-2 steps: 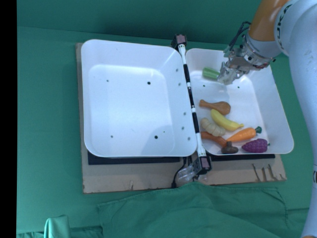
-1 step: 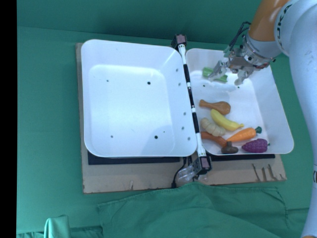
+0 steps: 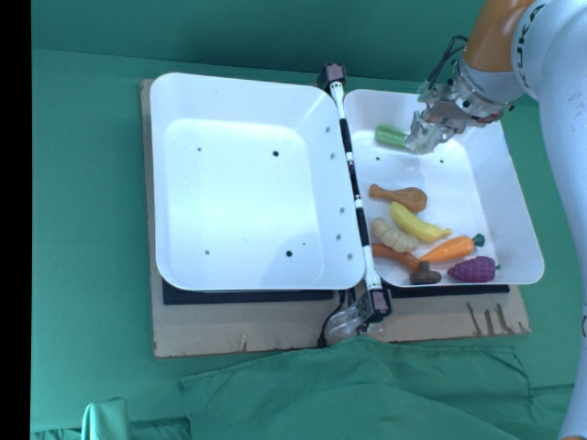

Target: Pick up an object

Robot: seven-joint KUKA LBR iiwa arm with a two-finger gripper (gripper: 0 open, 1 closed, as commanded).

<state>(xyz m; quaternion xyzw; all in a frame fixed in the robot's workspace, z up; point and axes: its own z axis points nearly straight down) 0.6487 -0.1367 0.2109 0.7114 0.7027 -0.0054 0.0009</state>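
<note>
One pincer (image 3: 424,141) hovers low in the right bin (image 3: 500,186), touching the green vegetable (image 3: 391,136); grip state, cannot tell.

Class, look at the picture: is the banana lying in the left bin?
No. The banana lies in the right bin, among the other toy foods.

A robotics lab: green cloth (image 3: 83,200) drapes the surface and backdrop, 2 white bins (image 3: 240,181) sit on cardboard (image 3: 248,330), toy food (image 3: 417,236) at right centre.
</note>
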